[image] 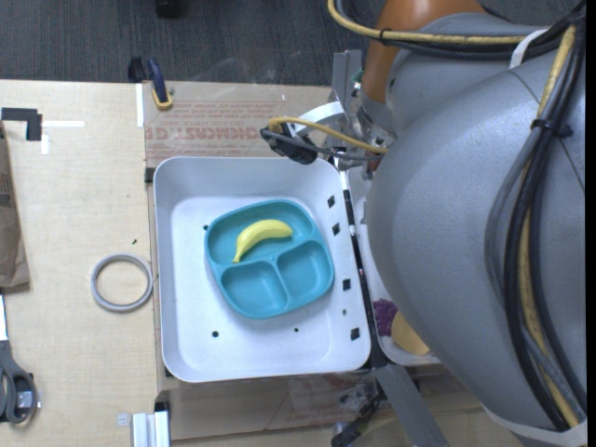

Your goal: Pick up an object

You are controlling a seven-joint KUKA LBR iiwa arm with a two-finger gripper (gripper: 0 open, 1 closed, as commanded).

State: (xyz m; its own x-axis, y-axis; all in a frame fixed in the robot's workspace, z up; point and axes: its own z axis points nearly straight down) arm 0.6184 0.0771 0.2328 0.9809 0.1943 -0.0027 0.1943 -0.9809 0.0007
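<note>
Light wood bench point(74, 212) holds a white bin point(182, 343), and inside it sits a blue divided plate point(279, 287). Banana point(261, 237) lies in the plate's biggest compartment. Huge grey arm point(484, 212) looms right of the plate; can't tell how its claw stands.

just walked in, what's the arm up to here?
A pick attempt, with nothing visibly grabbed. The grey arm reaches in from the right and covers most of the right bin. In the left bin sits a blue divided plate with a banana lying in its largest compartment, untouched. A roll of tape lies on the bench to the left of the bins.
</note>
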